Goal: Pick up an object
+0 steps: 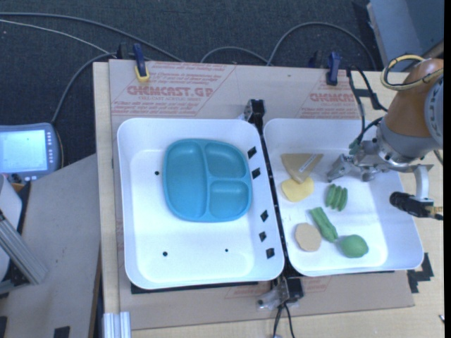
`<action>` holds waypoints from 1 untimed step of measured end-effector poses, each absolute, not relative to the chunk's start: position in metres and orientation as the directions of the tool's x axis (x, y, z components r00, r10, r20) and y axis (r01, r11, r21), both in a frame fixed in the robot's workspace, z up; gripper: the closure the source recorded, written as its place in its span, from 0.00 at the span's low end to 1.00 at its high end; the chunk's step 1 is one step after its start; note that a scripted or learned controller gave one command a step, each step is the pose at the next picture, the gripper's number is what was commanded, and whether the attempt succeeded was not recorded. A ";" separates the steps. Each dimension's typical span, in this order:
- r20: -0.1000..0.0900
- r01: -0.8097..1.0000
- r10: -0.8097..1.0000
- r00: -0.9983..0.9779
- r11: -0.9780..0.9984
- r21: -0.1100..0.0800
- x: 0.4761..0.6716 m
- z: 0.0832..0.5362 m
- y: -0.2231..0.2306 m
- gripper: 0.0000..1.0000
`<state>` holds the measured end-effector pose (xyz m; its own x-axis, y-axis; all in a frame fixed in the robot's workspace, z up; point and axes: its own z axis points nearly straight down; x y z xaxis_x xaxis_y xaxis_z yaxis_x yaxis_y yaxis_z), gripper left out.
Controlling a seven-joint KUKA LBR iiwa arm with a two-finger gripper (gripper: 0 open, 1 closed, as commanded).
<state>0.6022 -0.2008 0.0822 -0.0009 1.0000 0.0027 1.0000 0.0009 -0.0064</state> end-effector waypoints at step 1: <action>0.001 1.000 1.000 -0.001 0.001 0.001 0.604 0.097 -0.201 1.00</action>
